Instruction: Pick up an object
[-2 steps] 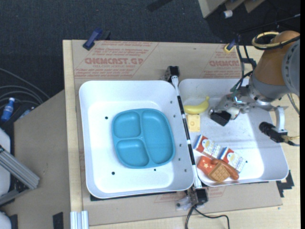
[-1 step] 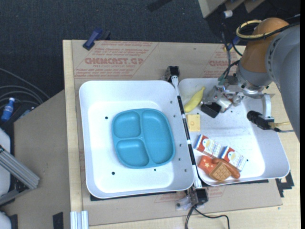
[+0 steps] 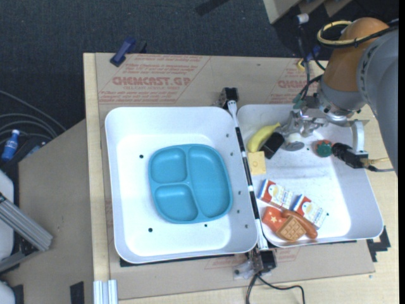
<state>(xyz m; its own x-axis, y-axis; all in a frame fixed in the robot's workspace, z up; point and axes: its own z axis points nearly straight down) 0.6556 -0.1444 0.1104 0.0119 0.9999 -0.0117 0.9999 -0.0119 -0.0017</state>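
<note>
Gripper (image 3: 292, 133) hangs just right of the banana (image 3: 261, 136), low in the right bin (image 3: 354, 195); honestly can't tell its state. I'd centre over the banana's middle, line up across its narrow width, and avoid the black piece (image 3: 273, 145) touching it.
</note>
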